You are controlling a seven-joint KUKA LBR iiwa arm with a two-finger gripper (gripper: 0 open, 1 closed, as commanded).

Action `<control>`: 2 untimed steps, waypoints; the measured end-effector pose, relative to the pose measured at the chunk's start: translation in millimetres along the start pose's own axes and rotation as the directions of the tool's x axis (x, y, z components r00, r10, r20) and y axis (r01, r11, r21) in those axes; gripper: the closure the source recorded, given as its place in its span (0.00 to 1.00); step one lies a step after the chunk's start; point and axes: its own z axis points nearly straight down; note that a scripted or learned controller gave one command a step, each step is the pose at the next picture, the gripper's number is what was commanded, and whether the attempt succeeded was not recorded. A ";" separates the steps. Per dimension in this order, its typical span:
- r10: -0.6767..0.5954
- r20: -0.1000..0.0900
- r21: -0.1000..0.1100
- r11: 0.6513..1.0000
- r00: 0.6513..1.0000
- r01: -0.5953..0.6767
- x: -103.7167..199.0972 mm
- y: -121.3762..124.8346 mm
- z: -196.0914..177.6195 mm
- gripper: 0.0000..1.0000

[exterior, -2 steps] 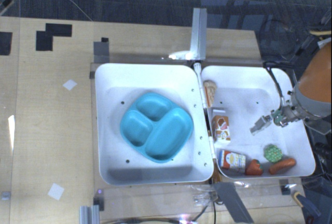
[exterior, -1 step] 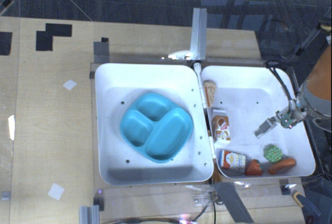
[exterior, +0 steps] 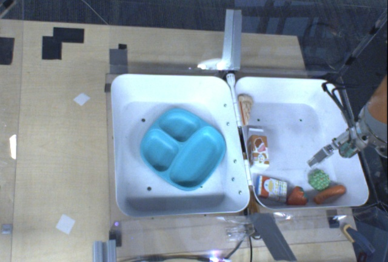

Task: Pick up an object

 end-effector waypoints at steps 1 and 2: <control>-0.060 0.008 -0.006 0.998 0.998 0.060 -21.6 -9.5 90.9 0.00; -0.434 0.004 -0.002 0.901 0.901 0.435 -42.0 28.2 41.3 0.00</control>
